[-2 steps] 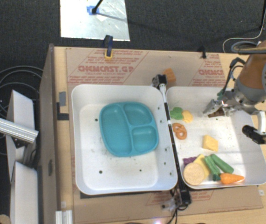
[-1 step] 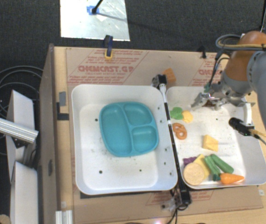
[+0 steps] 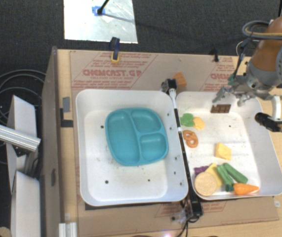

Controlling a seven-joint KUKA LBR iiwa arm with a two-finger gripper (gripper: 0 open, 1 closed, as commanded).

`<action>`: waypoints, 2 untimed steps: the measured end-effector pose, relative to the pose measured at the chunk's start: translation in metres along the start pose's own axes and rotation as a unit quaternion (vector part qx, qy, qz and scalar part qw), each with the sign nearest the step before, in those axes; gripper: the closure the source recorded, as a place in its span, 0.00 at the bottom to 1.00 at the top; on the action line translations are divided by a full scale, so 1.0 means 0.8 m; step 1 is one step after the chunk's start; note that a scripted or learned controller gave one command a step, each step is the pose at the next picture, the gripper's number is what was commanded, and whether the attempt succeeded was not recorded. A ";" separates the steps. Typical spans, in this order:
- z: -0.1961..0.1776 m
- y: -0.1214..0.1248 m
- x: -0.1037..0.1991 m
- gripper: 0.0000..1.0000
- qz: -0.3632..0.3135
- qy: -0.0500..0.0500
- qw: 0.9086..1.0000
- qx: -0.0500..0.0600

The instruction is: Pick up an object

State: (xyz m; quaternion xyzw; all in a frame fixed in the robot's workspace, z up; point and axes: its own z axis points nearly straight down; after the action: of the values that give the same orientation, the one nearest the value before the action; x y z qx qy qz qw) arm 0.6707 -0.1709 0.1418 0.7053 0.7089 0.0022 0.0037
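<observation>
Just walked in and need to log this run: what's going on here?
The arm's gripper sits over the back of the right bin, just above a small brown block. Whether it holds the block is unclear. Toy food lies scattered in that bin: a pretzel, a yellow wedge, a carrot. The left bin holds a teal divided plate.

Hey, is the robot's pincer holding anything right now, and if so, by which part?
It cannot be told: the pincer sits right above a brown block at the right bin's far edge.
</observation>
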 end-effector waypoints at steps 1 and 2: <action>0.058 -0.004 0.021 0.00 0.000 0.001 1.000 0.005; 0.032 -0.002 0.009 0.00 0.002 0.000 1.000 0.002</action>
State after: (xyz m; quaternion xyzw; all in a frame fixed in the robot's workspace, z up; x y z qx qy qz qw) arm 0.6694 -0.1637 0.1160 0.7065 0.7077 0.0010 0.0019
